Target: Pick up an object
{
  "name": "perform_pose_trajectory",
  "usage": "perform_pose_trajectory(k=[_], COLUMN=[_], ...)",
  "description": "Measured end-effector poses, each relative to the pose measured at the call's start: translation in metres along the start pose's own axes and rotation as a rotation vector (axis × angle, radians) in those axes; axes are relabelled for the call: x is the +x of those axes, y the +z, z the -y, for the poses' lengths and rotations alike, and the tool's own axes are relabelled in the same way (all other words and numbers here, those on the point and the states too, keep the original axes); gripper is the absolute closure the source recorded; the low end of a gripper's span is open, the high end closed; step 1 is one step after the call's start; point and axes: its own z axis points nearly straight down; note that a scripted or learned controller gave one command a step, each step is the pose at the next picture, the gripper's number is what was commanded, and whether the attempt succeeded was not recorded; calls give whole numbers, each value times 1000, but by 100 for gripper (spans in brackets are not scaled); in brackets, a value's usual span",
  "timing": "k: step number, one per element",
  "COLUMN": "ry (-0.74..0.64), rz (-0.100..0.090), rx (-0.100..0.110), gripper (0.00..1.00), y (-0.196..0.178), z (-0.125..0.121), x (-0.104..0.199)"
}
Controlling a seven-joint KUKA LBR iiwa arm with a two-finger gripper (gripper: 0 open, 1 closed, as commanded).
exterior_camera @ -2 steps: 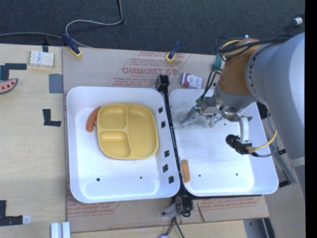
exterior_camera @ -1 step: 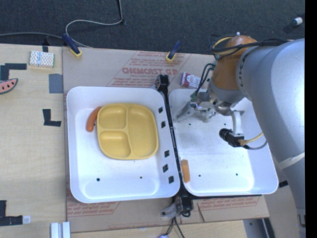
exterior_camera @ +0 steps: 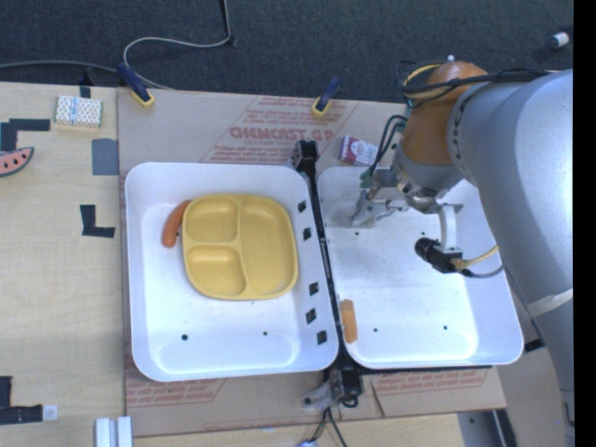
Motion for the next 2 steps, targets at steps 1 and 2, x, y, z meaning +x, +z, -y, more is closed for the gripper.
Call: perform_pose_trajectory(k=[1, 2], ry=[1, 2], rz=[-1, -1], rx=[3, 4], gripper=[100, 0], y=[-89, -89], z=[96, 96], x=[59, 58])
